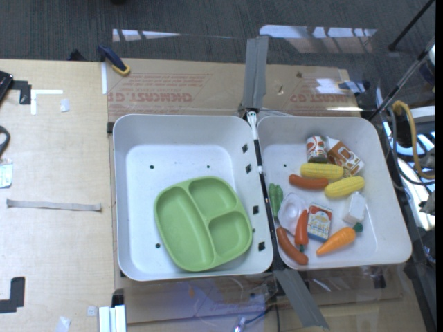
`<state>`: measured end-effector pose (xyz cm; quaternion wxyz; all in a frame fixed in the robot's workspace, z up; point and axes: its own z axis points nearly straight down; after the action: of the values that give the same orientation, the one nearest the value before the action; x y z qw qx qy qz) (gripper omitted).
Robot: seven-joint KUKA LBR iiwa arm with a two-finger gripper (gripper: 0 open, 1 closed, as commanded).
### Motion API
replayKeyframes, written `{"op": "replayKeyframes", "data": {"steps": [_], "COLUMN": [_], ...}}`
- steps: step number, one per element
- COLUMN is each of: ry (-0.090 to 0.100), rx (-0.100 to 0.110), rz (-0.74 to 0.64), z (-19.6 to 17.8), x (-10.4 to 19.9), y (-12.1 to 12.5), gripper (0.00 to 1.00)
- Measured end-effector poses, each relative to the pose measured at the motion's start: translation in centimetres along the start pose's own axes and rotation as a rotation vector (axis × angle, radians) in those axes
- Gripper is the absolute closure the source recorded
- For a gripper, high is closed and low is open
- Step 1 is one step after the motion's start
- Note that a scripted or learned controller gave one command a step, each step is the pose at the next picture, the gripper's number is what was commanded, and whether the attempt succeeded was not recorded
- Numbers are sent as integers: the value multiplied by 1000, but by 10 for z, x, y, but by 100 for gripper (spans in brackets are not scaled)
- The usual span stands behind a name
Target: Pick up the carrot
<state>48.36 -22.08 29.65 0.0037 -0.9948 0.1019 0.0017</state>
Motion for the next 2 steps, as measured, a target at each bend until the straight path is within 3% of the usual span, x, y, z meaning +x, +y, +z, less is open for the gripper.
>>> {"op": "replayKeyframes", "data": {"steps": [1,2], "ry": [2,2], "rx": [3,3], "rz": [-4,-5], "z": [-152,-152], "x": [4,4], "y": [-1,-1], "gripper": [0,0]}}
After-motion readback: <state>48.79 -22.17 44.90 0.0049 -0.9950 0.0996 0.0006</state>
